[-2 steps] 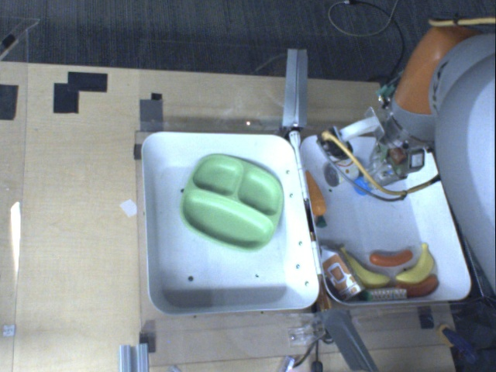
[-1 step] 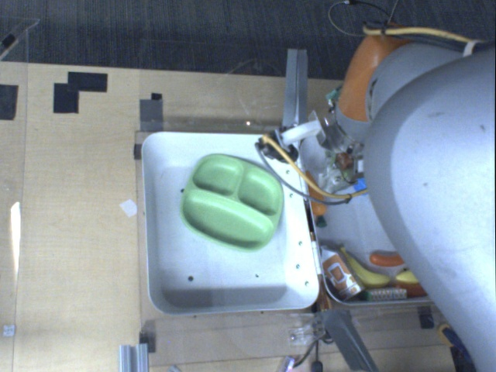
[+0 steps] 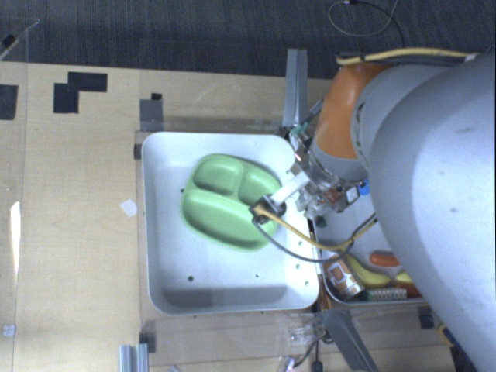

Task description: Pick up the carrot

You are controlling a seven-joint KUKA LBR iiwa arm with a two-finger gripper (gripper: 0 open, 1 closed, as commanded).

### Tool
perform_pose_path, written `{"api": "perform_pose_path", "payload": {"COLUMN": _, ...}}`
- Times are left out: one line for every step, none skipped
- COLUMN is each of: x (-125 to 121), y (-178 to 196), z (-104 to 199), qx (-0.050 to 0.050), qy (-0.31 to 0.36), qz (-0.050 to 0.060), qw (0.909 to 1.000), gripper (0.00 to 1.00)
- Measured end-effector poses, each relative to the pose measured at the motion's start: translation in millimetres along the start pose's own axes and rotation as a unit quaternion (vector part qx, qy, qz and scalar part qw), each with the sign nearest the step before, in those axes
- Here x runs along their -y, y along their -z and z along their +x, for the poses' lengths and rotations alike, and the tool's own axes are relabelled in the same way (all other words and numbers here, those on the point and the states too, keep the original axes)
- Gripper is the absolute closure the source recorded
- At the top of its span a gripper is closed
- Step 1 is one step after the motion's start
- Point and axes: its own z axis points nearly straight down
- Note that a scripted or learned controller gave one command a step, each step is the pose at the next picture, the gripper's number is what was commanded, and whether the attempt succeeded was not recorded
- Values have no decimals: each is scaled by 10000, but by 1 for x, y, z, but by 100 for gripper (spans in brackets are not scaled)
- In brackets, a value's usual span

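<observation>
Carrot (image 3: 384,260), as best I can judge, is the small orange-red piece in the right bin (image 3: 345,235), at about 4 o'clock in the view. It lies just beside a yellow banana (image 3: 373,276), with a brown can (image 3: 343,279) near it toward 8 o'clock. My own arm (image 3: 434,169) covers most of that bin, so I am not sure of the carrot's full length or which way it lies.

My gripper (image 3: 314,196) hangs over the seam between the two bins, at the 3 o'clock edge of the green divided plate (image 3: 225,200) in the left bin (image 3: 167,231). I cannot tell whether it is spread or closed, and I see nothing held in it.

I judge the task to be at the approach step, with no grasp made. The next move calls for carrying the gripper toward 4 o'clock, away from the plate. I would then line it up across the carrot's narrow width and come down clear of the banana and the can.
</observation>
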Motion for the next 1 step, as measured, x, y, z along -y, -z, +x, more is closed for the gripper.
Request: {"api": "perform_pose_path", "payload": {"x": 4, "y": 28, "z": 98, "qx": -19, "qy": -339, "qz": -11, "qw": 9994, "gripper": 100}}
